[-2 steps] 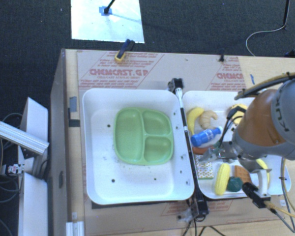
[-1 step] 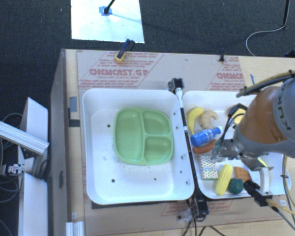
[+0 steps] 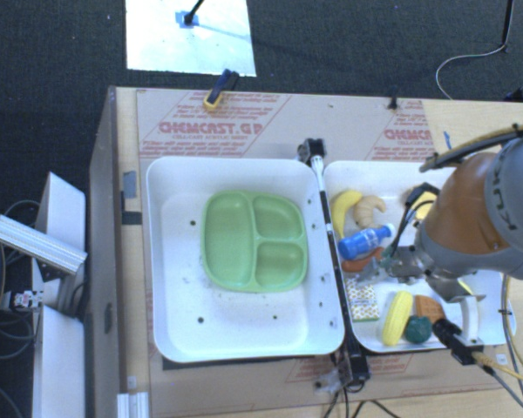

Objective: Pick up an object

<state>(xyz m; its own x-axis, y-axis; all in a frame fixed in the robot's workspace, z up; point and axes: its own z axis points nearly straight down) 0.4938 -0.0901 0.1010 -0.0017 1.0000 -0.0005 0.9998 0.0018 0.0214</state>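
— Where the cardboard-lined bench [image 3: 244,120] carries the two shallow white plastic bins, what lies in each?

— Left bin [image 3: 170,259]: a light green plastic tray with three compartments [image 3: 254,240], lying flat near the middle. Right bin [image 3: 336,177]: a heap of small things, with the grey arm and its orange band [image 3: 471,212] leaning over them from the right.

— And the gripper?

— It [image 3: 399,264] hangs low over the middle of the right bin, just right of the blue bottle. Whether it is spread or pressed together, I cannot tell; the wrist hides it. Nothing shows as held.

— Name the small things, bigger ones first.

— A yellow banana [image 3: 344,209] near the bin's top left, a tan bread-like piece [image 3: 371,205] touching it. Below them the blue plastic bottle with a white cap [image 3: 363,240], tilted, with something red-orange [image 3: 359,266] beneath it. A yellow oblong piece [image 3: 396,317] near the front wall, a dark green rounded piece [image 3: 417,327] just beside it, an orange bit [image 3: 429,306] above that. A small patterned packet [image 3: 361,301] lies by the left wall.
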